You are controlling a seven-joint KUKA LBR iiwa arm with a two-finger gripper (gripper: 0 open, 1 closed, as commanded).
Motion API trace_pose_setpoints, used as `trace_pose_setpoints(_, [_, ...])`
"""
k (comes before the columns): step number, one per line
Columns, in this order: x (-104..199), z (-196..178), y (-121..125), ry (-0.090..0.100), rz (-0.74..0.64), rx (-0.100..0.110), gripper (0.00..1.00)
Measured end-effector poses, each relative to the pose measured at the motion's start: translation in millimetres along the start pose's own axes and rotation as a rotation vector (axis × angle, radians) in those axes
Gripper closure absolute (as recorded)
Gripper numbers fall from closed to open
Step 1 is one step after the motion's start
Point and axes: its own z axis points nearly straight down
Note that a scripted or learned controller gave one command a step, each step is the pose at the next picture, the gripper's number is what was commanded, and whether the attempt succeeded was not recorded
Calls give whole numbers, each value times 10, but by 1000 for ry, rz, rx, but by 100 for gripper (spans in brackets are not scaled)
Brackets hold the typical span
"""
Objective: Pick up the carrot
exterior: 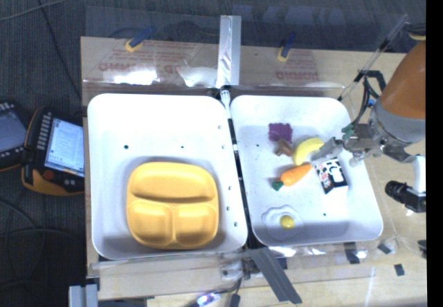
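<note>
The carrot (296,174), orange with a green stub at its left end, lies in the middle of the right white bin (360,219). My gripper (325,153) reaches in from the right, low over the bin. It sits just up and right of the carrot's thick end, beside a yellow toy fruit (306,149). Nothing shows between the gripper and the carrot, and the carrot rests on the bin floor.
A purple toy (279,131) with a brown piece under it lies behind the carrot. A black-and-white item (333,175) sits to its right and a fried-egg toy (281,218) near the front wall. The left bin (111,126) holds a yellow divided tray (173,203).
</note>
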Motion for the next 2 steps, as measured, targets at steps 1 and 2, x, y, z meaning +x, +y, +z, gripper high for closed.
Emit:
trace_pose_setpoints(1, [674,1064,236,-7,-26,-13,0])
trace_pose_setpoints(2, [691,978,250,-3,-28,-15,100])
